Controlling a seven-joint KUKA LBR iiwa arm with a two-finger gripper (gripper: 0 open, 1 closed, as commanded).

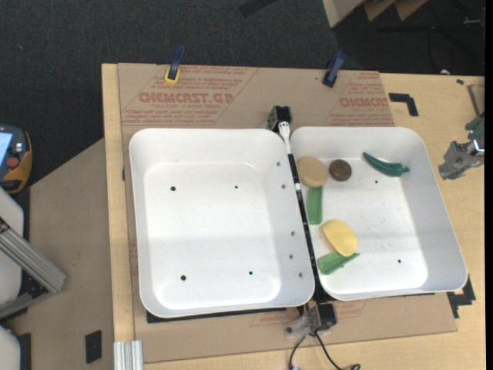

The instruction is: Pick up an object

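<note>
The right bin [431, 230] holds several small objects. A tan rounded piece [312, 171] lies by the divider, with a brown disc [340, 169] beside it. A dark green curved piece [385, 164] rests near the back right. Below the tan piece, a green stick [314, 204] lies along the left wall. Toward the front, a yellow lump [340, 237] sits against a green wedge [337, 262]. My gripper [461, 159] hangs outside the right bin's right rim, over the cardboard, apart from every object.
The left bin [208, 222] stands beside the right one on a cardboard sheet [231, 91]. Two clamps [174, 68] [334, 68] hold the sheet's back edge. A cable connector [312, 322] sits at the front between the bins.
</note>
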